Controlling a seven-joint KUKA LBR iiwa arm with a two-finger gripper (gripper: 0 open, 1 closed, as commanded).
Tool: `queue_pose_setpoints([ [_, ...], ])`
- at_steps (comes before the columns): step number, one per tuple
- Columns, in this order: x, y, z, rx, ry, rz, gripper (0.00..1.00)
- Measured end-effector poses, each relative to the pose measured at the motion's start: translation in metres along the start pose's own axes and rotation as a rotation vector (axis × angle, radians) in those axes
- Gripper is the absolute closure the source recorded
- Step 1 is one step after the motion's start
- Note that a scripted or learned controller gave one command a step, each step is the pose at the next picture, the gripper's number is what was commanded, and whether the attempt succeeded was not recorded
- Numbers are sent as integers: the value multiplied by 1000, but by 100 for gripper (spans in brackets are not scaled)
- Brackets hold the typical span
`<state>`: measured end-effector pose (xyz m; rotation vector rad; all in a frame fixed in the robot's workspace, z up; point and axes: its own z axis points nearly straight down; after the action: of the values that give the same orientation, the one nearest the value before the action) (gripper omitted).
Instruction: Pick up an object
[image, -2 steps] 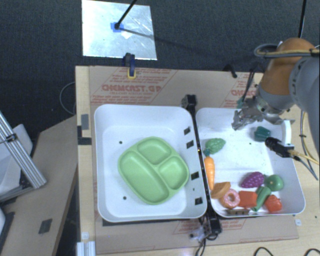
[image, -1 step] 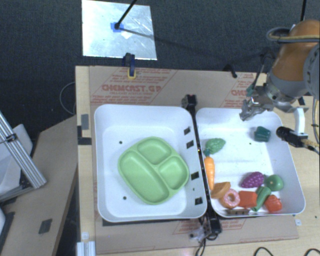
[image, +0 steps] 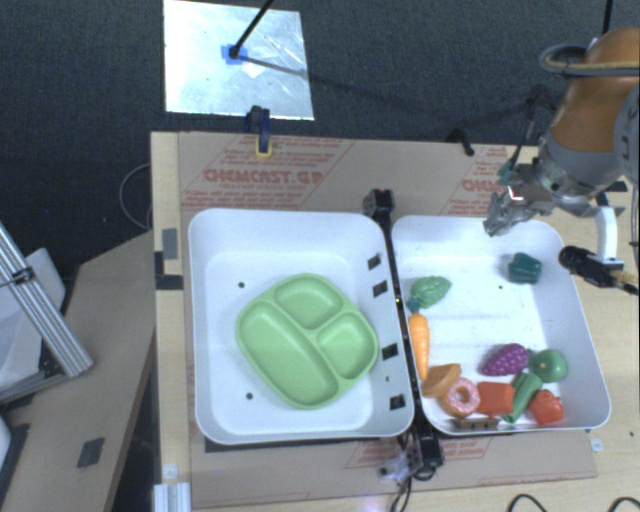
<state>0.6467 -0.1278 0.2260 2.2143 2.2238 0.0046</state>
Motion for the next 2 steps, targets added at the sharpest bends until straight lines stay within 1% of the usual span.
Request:
queue_pose_setpoints([
  [1, 54, -9, 10, 4, 2, -5, 100],
  [2, 104, -8, 13, 3, 2, -5, 100],
])
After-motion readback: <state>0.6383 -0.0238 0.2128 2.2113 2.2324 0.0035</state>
